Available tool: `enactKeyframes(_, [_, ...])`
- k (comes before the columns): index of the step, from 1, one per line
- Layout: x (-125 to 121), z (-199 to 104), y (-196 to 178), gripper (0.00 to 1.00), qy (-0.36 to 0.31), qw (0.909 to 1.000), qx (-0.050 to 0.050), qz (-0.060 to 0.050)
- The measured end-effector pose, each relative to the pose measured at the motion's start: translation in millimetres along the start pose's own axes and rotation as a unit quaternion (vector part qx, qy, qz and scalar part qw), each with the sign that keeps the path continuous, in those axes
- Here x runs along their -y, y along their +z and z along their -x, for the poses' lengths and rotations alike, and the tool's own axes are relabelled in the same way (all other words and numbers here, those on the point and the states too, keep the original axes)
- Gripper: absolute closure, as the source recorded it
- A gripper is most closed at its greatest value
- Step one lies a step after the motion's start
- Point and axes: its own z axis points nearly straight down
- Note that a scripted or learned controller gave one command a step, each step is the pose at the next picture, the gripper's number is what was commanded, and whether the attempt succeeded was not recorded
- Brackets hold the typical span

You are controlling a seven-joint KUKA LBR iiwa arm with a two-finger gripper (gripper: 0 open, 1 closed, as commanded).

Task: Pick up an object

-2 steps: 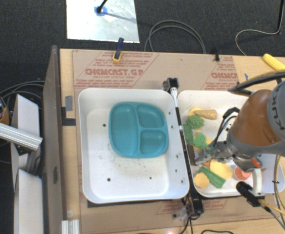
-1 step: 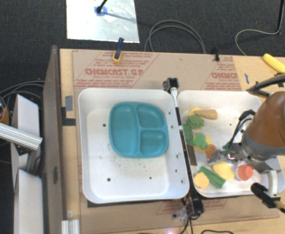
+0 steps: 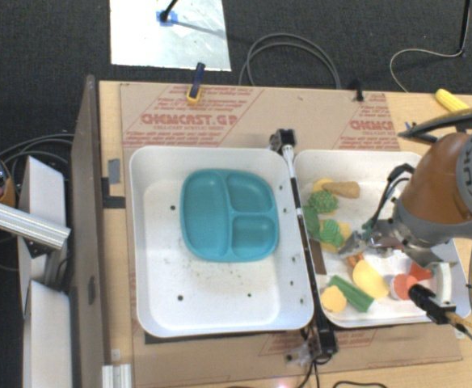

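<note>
The pincer [image 3: 365, 242] is seen low inside the right bin [image 3: 381, 162], at the end of the grey arm [image 3: 450, 188] with its orange band, which comes in from the right side of the view. Whether the pincer is spread or closed cannot be told, since its tip is a small dark and metallic mass merged with the items around it, and nothing can be confirmed as held. Just to the left of the pincer a green leafy toy [image 3: 330, 233] is found, and a second green piece [image 3: 323, 203] is placed above and left of it. Farther up from the pincer, near the top of the same bin, a tan potato-like piece [image 3: 343, 190] lies beside a pale yellow item [image 3: 322, 185]. Directly below the pincer a yellow lemon-shaped toy [image 3: 370, 279] is seen, close to the tip, though contact cannot be judged. Below and to the left a green pepper-like piece [image 3: 351, 293] is laid at a slant, touching a round yellow piece [image 3: 333, 300]. Below and to the right a red-orange item [image 3: 405, 284] is partly covered by the arm. Well to the left of the pincer, across the divider between the bins, a teal divided plate [image 3: 229, 215] rests in the left bin [image 3: 157, 208].
</note>
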Motion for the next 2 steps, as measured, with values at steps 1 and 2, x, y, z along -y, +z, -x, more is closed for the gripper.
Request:
enactKeyframes(1, [-11.8, -3.7, 0.1, 0.00, 0.000, 1.0000, 0.000, 0.000])
enactKeyframes(2, [-12.4, -4.2, -10.4, 1.00, 0.000, 1.0000, -0.001, 0.001])
